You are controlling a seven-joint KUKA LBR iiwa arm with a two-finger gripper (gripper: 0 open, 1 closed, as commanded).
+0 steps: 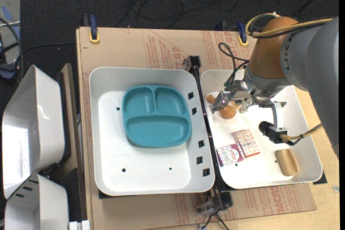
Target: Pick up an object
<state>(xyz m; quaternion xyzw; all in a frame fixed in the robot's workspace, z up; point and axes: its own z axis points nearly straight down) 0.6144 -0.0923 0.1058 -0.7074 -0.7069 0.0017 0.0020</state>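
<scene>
Tabletop (161, 43): two white bins side by side.
Left bin (102, 116): one teal divided plate (156, 116), lying flat at centre, not under the arm.
Right bin (302, 110): small brown object (229, 111) near the upper-left corner; patterned packet (237, 149) at centre; tan roll (287, 161) near the lower-right corner.
Hand (226, 99): lowered over the brown object, likely for a grasp; finger state cannot be told.

In the right bin (310, 167), the arm (280, 56) hangs over the upper half. Lower down lie two small cards (238, 149) side by side and a bread roll (287, 161), with bare floor between them. In the left bin (102, 132), a teal divided plate (157, 116) fills the middle; the floor below it lies bare.
</scene>
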